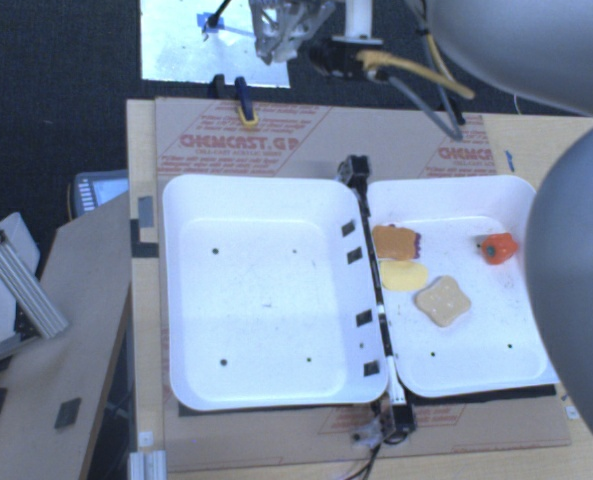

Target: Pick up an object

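On cardboard-topped bench, two white bins

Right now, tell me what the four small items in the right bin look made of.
Toast-shaped piece: tan, matte, probably foam or plastic. Yellow disc: smooth, flat, likely soft plastic. Orange block: matte, looks moulded, with a purple edge. Red-orange piece: slightly shiny, likely hard plastic. All look like toy food; the material is uncertain.

Gripper: cut off by the top edge; finger state indiscernible.
Arm: blurred, cropped at top and right edges.
Right bin: right rim hidden behind arm.
Orange-and-purple object: identity indeterminate.
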